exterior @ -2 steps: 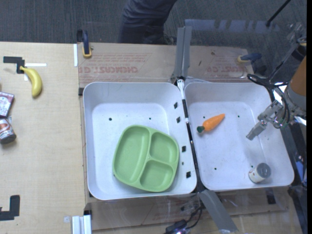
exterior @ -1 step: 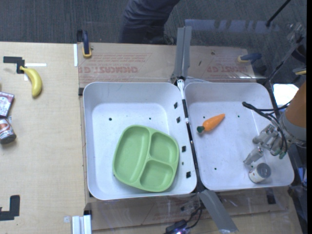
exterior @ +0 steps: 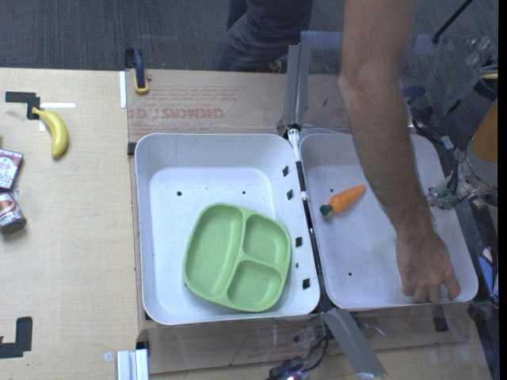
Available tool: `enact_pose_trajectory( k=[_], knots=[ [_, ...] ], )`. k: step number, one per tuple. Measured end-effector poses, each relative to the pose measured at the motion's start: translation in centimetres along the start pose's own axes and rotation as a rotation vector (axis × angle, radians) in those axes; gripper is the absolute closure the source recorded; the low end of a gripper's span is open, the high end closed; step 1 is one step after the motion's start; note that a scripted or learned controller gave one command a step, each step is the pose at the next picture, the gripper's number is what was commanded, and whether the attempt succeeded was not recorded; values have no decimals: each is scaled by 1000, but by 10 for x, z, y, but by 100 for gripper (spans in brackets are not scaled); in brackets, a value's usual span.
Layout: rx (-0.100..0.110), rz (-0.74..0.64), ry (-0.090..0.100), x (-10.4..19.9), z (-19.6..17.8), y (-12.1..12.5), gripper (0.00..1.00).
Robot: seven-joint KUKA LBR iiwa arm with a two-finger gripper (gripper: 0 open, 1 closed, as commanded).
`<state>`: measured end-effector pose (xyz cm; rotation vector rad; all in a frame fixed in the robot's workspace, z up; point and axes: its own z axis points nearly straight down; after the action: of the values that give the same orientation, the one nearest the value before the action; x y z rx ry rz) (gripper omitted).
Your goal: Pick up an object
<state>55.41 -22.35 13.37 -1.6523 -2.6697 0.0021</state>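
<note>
Carrot (exterior: 346,199) is the easiest thing to go for here: it lies alone on the bare floor of the right bin (exterior: 372,291), in the bin's upper left part, a little right of centre in the frame, tilted with its green end down and to the left, near the wall the two bins share but not touching it. The gripper (exterior: 445,194) sits at the right rim of that bin, at about the carrot's height in the frame, and from where I stand I cannot tell whether it is spread or closed; nothing shows in it. What bothers me is the person's arm (exterior: 388,133) slanting down across the bin from the top of the frame, with the hand (exterior: 428,271) at the bin's lower right corner, right between gripper and carrot. I'd say the arm should wait until that is out of the way, then travel left, come down over the carrot's thick orange middle, and close across its width rather than along it, since it looks round and likely to roll. The green plate (exterior: 238,257) in the left bin (exterior: 158,212) looks a much harder pick, being wide and flat.
</note>
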Motion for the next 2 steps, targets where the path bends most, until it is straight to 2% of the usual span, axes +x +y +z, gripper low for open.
enact_pose_trajectory(
  k=[1, 2],
  knots=[
    [0, -2, 3, 34, 45, -66, 0],
    [3, 473, 19, 13, 44, -10, 0]
  ],
)
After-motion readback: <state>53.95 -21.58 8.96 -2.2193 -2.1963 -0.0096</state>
